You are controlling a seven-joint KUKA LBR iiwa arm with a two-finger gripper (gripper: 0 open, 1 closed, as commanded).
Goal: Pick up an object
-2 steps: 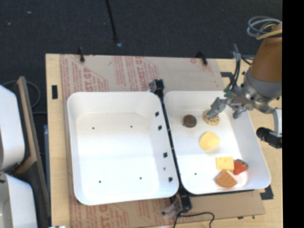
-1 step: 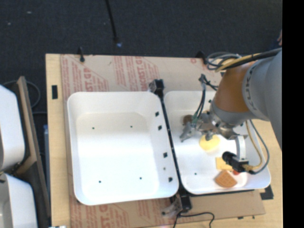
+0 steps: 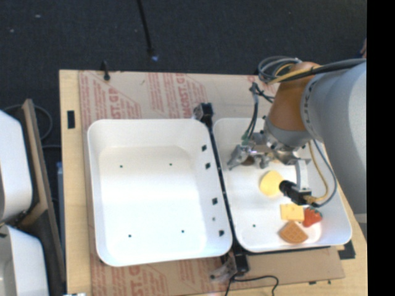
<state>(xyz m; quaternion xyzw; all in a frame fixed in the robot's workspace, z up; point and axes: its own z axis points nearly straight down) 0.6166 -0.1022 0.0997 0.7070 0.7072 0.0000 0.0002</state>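
Observation:
My gripper (image 3: 248,160) hangs low over the back left part of the right bin (image 3: 247,227), under the grey arm with its orange band. Its two grey fingers (image 3: 234,160) stand apart, so it is open, and I see no object clearly between them. A round yellow object (image 3: 269,183) lies just to the right and in front of the gripper. Nearer the bin's front right corner lie a yellow block (image 3: 291,212), a small red object (image 3: 313,217) and a brown-orange waffle-like piece (image 3: 293,232).
The left bin (image 3: 99,165) sits beside the right one, with a black-clipped divider edge (image 3: 216,177) between them. The arm's bulk covers the right bin's back right corner. Cardboard (image 3: 142,94) lines the bench behind the bins.

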